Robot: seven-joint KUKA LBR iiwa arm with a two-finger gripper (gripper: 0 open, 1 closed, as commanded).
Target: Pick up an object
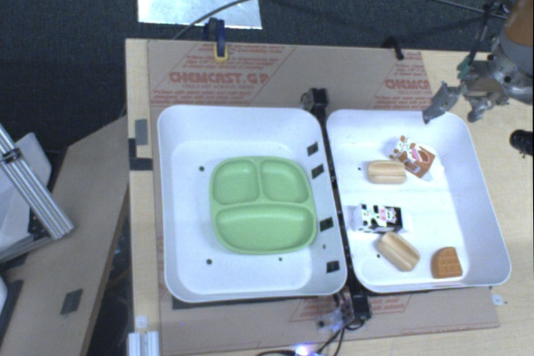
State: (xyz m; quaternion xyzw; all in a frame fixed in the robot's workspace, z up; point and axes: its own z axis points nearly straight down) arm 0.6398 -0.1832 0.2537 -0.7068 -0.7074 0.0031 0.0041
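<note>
Wooden desk [100, 179] carries two white bins. Right bin [480, 204], near to far: orange block [446, 263], tan roll [397, 251] (probably light, firm; pinch across its short width), black-and-white carton [381, 218], second roll [386, 172], brown packet [412, 156]; left bin [188, 146] holds green divided plate [263, 205]; tool [457, 104] fingers apart, holding nothing, over far rim.

A green divided plate [264, 205] lies in the left bin [185, 179].
</note>
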